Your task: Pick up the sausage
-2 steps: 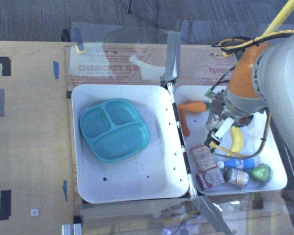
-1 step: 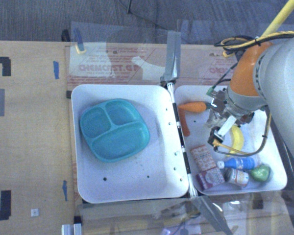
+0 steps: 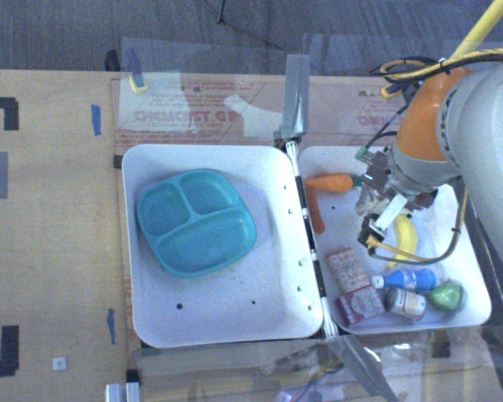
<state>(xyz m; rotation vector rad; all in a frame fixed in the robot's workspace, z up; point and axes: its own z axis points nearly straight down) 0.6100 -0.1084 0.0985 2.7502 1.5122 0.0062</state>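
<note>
And the tally stood at two white bins [image 3: 235, 300] [image 3: 344, 224], one teal plate [image 3: 197, 222], one carrot [image 3: 334, 182], one sausage [image 3: 316, 213], one banana [image 3: 407, 236], two snack packets [image 3: 345, 267] [image 3: 360, 305], one blue bottle [image 3: 411, 279], one can [image 3: 407, 303] and one green item [image 3: 446, 295].

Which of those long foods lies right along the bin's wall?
The reddish-brown sausage, lengthwise beside the right bin's left wall; the orange carrot lies crosswise, the yellow banana mid-bin.

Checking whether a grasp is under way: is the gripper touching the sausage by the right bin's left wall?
Apart. The camera view shows bare white bin floor between the gripper and the sausage.
</note>
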